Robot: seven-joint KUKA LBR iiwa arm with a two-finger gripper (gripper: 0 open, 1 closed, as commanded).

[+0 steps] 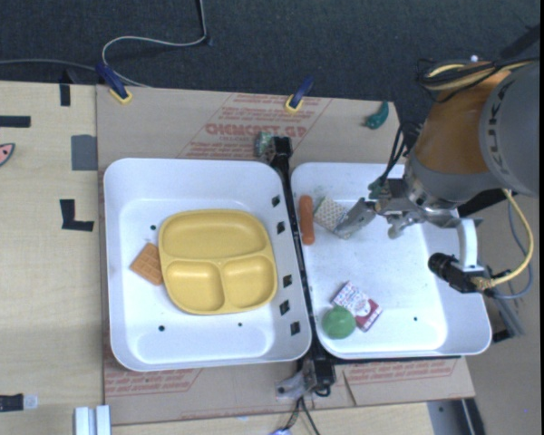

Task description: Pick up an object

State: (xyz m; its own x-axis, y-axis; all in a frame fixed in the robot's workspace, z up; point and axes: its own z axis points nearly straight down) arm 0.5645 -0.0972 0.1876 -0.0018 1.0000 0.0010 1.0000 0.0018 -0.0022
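In the right bin lie an orange carrot-like stick against the left wall, a small beige packet beside it, a red-and-white packet and a green ball near the front. My gripper hangs over the bin's back half, open, with nothing between its fingers. Its left finger reaches down just right of the beige packet. The grey arm with its orange band comes in from the right.
The left bin holds a yellow divided plate and a tan waffle-like square tucked at the plate's left edge. A black clamp sits where the bins meet at the back. Black cables and a connector hang over the right bin's right side.
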